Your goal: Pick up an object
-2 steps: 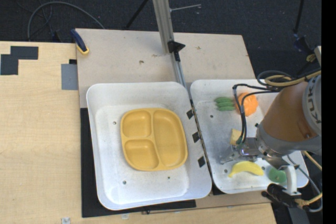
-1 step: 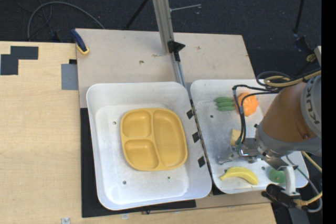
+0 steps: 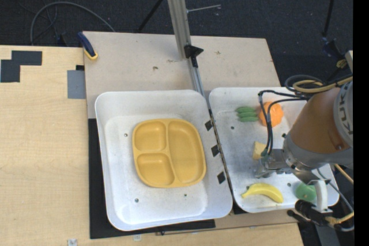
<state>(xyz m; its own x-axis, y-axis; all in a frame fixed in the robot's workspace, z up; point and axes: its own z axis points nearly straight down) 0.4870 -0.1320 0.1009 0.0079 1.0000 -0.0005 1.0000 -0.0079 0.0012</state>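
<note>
The right bin [image 3: 230, 124] holds several toy foods. A yellow banana [image 3: 263, 192] lies near its front edge. A small pale yellow piece [image 3: 258, 150] sits mid-bin. Toward the back lie a green pod-like piece [image 3: 247, 114] and an orange fruit [image 3: 271, 114]. A green item [image 3: 305, 190] rests at the front right, partly hidden by the arm. My gripper [image 3: 267, 169] is lowered into this bin, just right of and below the pale yellow piece and above the banana. The wrist's orange band [image 3: 320, 124] covers the bin's right side.
The left bin [image 3: 115, 124] holds a yellow divided plate [image 3: 169, 152]. A metal post [image 3: 179, 14] rises behind the bins. Black clips [image 3: 214, 150] line the seam between the bins. A cable [image 3: 266, 124] hangs from the wrist across the orange fruit.
</note>
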